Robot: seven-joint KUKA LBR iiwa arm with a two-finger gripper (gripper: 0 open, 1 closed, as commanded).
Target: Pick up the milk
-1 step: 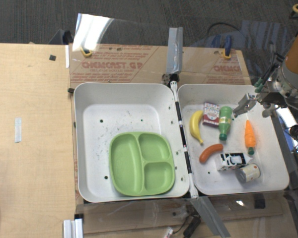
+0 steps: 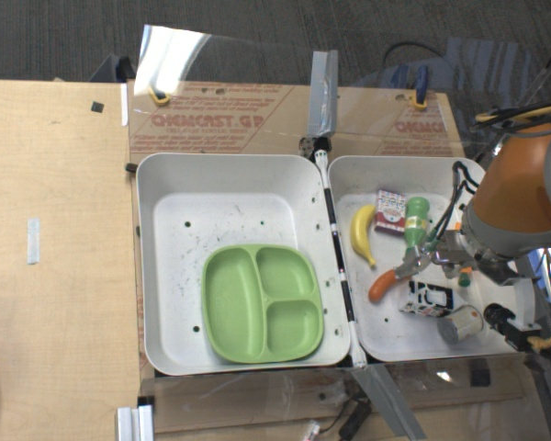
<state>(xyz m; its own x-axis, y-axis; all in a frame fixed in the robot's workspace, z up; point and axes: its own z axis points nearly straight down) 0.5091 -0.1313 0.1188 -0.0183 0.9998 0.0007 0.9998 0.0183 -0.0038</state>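
Two shallow white plastic bins side by side on the bench. Left bin (image 2: 165,246) holds a light green three-compartment plastic plate (image 2: 262,303), sitting toward its near right part.

Right bin (image 2: 367,338) has the clutter. Yellow banana (image 2: 362,235) lies at its left side, running far-to-near, just beside the divider wall. Small red-and-white box (image 2: 390,212) is just right of the banana's far end. Green bottle with a white cap end (image 2: 415,220) sits touching or just beside that box on its right, lying roughly far-to-near. Orange carrot-shaped piece (image 2: 383,286) lies tilted near the bin's middle, nearer than the banana.

Milk: small white carton with black print (image 2: 429,299), lying flat in the near middle of the right bin, right of the orange piece. Just right and nearer is a grey cylindrical object (image 2: 461,324), can't tell what it is.

Grey arm with the orange band (image 2: 523,191) comes in from the right, over the right bin's right side. Gripper (image 2: 426,259) is low over the bin, between the green bottle and the milk carton, just far of the carton. Metal fingers (image 2: 410,266) point left toward the orange piece. Can't tell if they are spread or pressed together; the view shows nothing between them.
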